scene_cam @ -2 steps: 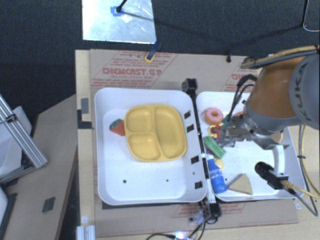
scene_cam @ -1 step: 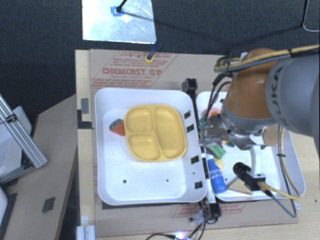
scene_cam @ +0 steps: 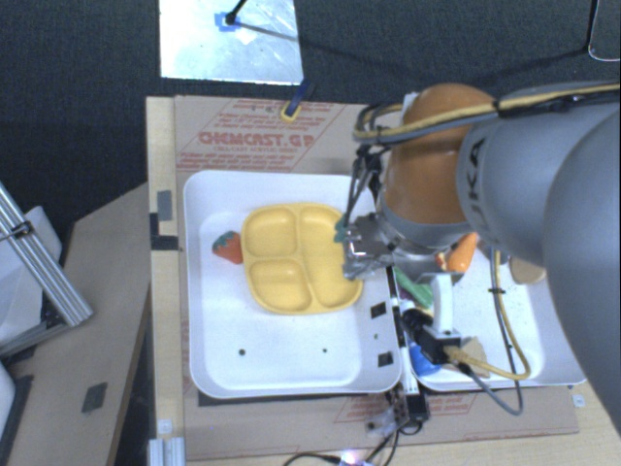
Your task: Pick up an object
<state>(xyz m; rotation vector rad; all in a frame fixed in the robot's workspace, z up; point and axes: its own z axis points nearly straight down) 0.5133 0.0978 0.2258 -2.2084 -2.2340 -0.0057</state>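
A yellow divided plate (scene_cam: pixel 294 257) lies in the left white bin (scene_cam: pixel 281 362). A small orange and red toy strawberry (scene_cam: pixel 228 247) rests against the plate's left edge. My gripper (scene_cam: pixel 351 251) hangs over the plate's right rim, under the orange wrist band (scene_cam: pixel 427 178). Its fingers are hidden by the wrist and mount. In the right bin (scene_cam: pixel 505 377) an orange carrot-shaped piece (scene_cam: pixel 463 252), a green piece (scene_cam: pixel 415 290) and a blue piece (scene_cam: pixel 425 360) lie partly covered by the arm.
The grey arm (scene_cam: pixel 543 187) covers most of the right bin. A cable (scene_cam: pixel 505 333) loops over that bin. Cardboard (scene_cam: pixel 254 136) lies under both bins, and a shiny metal sheet (scene_cam: pixel 231 27) sits beyond it. A metal frame (scene_cam: pixel 39 270) stands at the left.
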